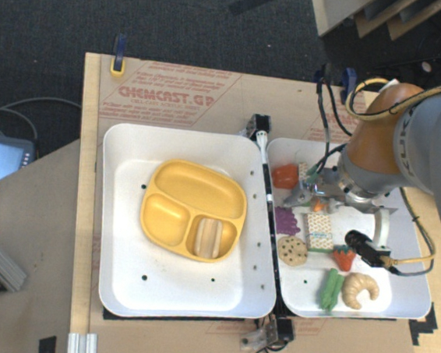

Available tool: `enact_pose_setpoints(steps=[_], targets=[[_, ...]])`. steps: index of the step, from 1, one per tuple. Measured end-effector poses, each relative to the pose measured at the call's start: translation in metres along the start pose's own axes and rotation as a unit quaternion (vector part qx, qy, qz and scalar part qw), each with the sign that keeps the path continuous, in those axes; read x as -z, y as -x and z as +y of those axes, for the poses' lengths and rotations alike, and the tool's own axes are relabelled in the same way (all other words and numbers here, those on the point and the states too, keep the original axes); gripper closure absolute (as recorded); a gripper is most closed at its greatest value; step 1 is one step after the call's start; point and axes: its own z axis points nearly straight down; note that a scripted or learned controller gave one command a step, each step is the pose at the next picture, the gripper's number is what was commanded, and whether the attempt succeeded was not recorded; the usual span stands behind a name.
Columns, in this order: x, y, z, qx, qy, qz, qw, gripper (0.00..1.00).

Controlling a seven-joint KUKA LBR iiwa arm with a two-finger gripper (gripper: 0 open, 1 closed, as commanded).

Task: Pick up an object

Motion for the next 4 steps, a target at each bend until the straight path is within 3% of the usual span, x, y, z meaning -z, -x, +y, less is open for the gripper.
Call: enact_pose_setpoints(steps=[1,2,3,4], targets=[[0.010,0.000,0.001,0.000,0.002,0.000,1.0000,1.00],[0.010,0.000,0.001,0.000,0.001,0.000,1.0000,0.00],[-0.003,0.002,0.047,0.004,-0.013,0.001,0.9999,0.00],[-0.001,0.003,0.007,0.000,-0.002,0.001,1.0000,0.00]])
